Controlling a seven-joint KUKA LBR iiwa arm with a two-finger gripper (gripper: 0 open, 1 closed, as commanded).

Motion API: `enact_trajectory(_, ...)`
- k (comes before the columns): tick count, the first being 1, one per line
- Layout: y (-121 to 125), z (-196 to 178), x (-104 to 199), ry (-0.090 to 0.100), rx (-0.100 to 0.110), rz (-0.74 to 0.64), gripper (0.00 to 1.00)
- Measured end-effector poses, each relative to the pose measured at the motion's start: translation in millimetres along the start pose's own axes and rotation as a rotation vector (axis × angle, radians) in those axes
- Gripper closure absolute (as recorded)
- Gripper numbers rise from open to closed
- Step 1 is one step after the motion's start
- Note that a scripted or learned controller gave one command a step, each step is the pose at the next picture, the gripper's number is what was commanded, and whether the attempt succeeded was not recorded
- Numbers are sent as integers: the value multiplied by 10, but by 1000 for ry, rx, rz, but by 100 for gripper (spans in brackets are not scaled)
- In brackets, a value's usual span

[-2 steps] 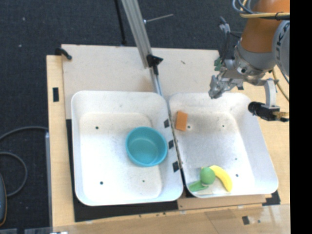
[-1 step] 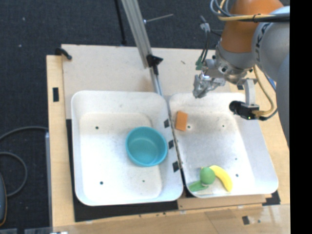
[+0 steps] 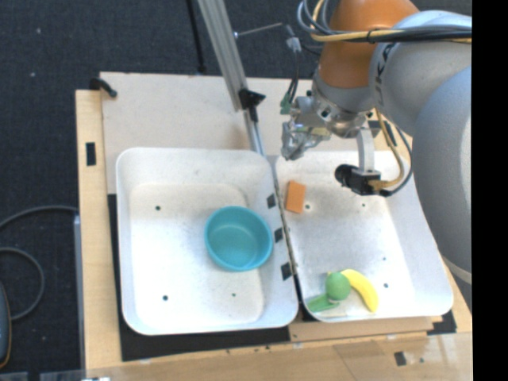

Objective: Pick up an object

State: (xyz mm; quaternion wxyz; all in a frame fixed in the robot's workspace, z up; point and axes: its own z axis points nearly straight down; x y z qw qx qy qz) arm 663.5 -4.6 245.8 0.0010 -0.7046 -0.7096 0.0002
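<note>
An orange block (image 3: pixel 295 197) lies in the right bin (image 3: pixel 413 236) near its left wall. A yellow banana (image 3: pixel 363 288) and a green pear-like fruit (image 3: pixel 336 286) rest together at that bin's front edge. A blue bowl (image 3: pixel 238 238) sits in the left bin (image 3: pixel 151 213). My gripper (image 3: pixel 292 149) hangs above the back left corner of the right bin, a short way behind the orange block, with nothing seen between its fingers.
A metal post (image 3: pixel 226 54) slants up from the back of the bins, just left of the gripper. A dividing wall (image 3: pixel 282 228) with black clips runs between the bins. The arm's grey body (image 3: pixel 436 94) covers the right bin's back right side.
</note>
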Motion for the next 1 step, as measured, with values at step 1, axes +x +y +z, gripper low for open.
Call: enact_trajectory(1, 87, -84, 491, 0, -4, 0, 100)
